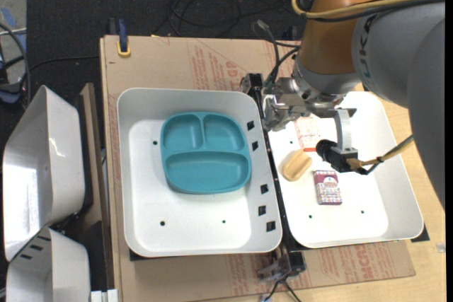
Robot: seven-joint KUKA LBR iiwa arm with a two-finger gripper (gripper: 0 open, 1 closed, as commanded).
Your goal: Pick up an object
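Note:
In the right bin (396, 216) lie a tan, bun-like object (296, 166), a small maroon box (327, 187) with pale print, and a white packet (308, 132) with red print. My gripper (289, 108) hangs over that bin's far left corner, just above the white packet and a little beyond the tan object. The grey wrist and orange band (340, 7) hide the gripper's lower part. Nothing can be seen held in it. The left bin (138, 223) holds a teal divided plate (205, 152).
A black cable end (333, 154) from the arm dangles over the right bin beside the tan object. The bins meet at a black-clipped divider (267, 180). Both rest on a cardboard-covered bench (184, 60). White tubs (39, 166) stand off to the left.

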